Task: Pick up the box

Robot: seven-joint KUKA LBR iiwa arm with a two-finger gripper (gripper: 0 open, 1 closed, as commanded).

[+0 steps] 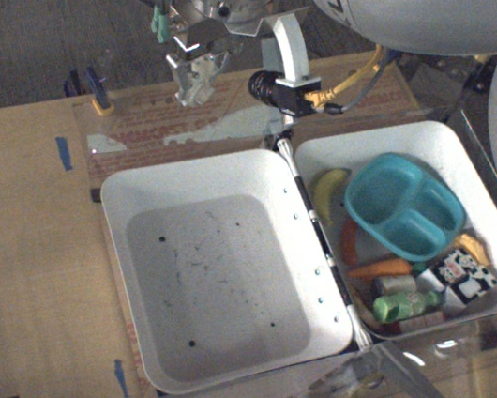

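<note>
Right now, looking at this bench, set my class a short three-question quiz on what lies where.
1. True or false: the teal divided tray lies in the left bin.
2. Which bin holds the black-and-white patterned box? A) left B) right
3. Fill in: the claw hangs above the ____ beyond the bins, holding nothing.

Key: 1 false; it lies in the right bin. 2 B. 3 bench.
</note>
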